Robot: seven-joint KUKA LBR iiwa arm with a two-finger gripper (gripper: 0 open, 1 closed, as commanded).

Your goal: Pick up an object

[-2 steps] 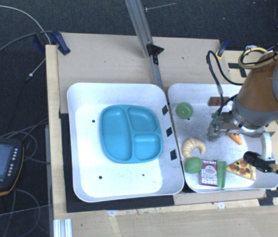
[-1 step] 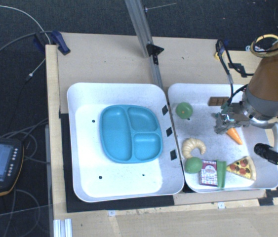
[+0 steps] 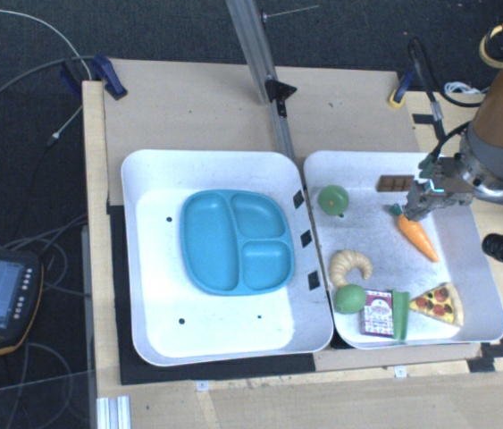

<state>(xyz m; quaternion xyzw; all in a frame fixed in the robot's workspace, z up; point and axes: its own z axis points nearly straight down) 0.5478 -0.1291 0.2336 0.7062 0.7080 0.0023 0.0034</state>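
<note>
Bench: tan bench [image 3: 206,88] on dark carpet, two white bins side by side — left bin [image 3: 144,266] carries a blue divided plate [image 3: 236,241].
Right bin, near edge: right bin [image 3: 483,311] holds a pizza slice [image 3: 439,304], a small pink box [image 3: 377,313] and a green ball [image 3: 350,298] along its near rim; a croissant [image 3: 350,263] just behind the ball.
Mid bin: carrot [image 3: 418,235], tilted, leafy end toward the far right.
Far edge: green apple [image 3: 332,199] by the left wall; brown bar [image 3: 394,184], partly covered.
Gripper: gripper [image 3: 423,197] sits over the carrot's leafy end — jaw state cannot be read.
Risk: a grip at the tapered tip may slip off, or nudge the carrot toward the right wall.
Hidden: fingertips blur into the carrot top; contact unclear. The arm is cut off at the right.
</note>
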